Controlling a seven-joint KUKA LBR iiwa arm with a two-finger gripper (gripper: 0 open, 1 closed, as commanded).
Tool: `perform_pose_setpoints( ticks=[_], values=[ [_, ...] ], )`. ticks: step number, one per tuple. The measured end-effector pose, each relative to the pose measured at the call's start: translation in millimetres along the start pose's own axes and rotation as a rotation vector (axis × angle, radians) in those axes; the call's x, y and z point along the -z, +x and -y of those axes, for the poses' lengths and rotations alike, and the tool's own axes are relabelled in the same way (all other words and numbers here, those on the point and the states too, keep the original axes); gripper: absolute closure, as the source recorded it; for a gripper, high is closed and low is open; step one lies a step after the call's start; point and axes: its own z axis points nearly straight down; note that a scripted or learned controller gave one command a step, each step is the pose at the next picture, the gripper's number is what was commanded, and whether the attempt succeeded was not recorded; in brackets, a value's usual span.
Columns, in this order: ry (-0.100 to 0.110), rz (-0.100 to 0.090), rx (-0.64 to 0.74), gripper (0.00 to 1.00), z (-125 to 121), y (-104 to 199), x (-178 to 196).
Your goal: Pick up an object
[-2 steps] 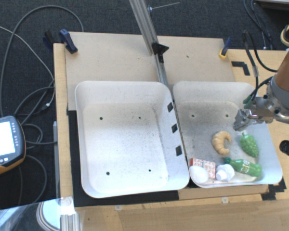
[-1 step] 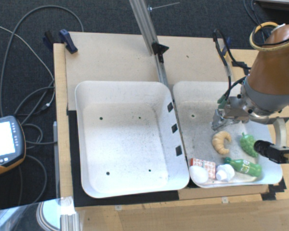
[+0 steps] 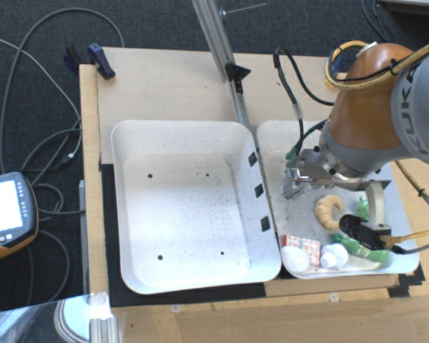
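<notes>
Tan roll point(image 3: 329, 211) lies mid right bin point(image 3: 275, 152), clear of the packet point(image 3: 305, 246) and bottle point(image 3: 334, 257) crowding the near rim | hand point(image 3: 295, 183) hangs just left over bare floor, open or closed unreadable | roll looks the easiest grab

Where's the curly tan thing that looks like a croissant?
In the camera view, the tan croissant-shaped thing lies in the right bin, just below the arm and above the white bottle at the bin's front edge.
</notes>
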Motion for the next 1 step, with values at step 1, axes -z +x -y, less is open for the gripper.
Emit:
perform_pose_setpoints(
  ticks=[1],
  values=[
    [-0.004,0.001,0.001,1.00,-6.1,51.0,1.6]
  ],
)
